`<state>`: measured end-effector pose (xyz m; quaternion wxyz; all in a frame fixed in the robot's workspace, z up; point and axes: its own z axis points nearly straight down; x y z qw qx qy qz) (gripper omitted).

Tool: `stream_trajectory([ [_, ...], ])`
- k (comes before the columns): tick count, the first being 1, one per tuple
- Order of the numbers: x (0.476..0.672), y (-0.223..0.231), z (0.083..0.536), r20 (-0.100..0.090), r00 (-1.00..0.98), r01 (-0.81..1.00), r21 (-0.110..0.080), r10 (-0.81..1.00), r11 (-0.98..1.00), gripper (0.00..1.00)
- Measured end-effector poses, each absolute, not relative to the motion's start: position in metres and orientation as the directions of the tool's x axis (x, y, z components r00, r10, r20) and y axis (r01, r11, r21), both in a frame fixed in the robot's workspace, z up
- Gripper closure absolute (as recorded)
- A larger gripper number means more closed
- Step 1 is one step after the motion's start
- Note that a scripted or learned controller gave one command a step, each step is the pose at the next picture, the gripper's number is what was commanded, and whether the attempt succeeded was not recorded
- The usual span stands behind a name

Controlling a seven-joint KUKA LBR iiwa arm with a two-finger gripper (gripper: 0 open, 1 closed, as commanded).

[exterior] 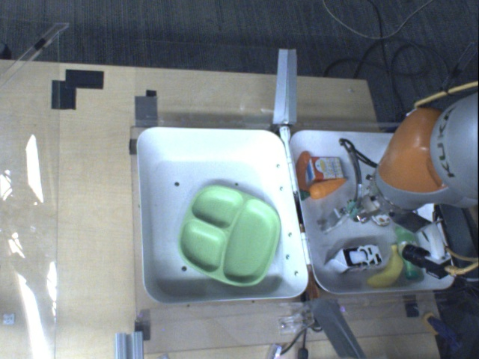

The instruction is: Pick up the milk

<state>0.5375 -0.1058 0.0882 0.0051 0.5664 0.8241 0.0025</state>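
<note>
- The pale wooden tabletop (82, 223) carries two shallow white plastic bins side by side, the left bin (161, 163) and the right bin (323, 271).
- The grey arm with its orange band (410, 155) reaches in over the right bin's far right part.
- A light green moulded plastic tray with three compartments (230, 235) lies in the left bin, toward its near right corner.
- The metal gripper (358, 209) hangs over the middle of the right bin; I cannot tell how its tips are set.
- An orange and red box-shaped package (320, 169) lies in the right bin's far left corner, with an orange carrot-shaped piece (327, 189) touching its near side.
- A yellow banana (388, 269) lies along the right bin's near edge.
- The small black-and-white milk carton (362, 256) lies flat by the right bin's near edge, just left of the banana, near the gripper on its near side and apart from it.
</note>
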Motion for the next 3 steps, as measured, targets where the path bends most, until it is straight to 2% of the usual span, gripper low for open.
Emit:
stream_trajectory([
  [1, 0.535, -0.153, 0.286, -0.008, -0.482, 0.876, 0.007, 0.876, 0.482, 0.0],
  [2, 0.501, -0.196, 0.164, 0.0, -0.456, 0.89, 0.0, 0.89, 0.456, 0.0],
  [3, 0.563, -0.147, 0.089, -0.012, -0.477, 0.879, 0.013, 0.879, 0.477, 0.0],
])
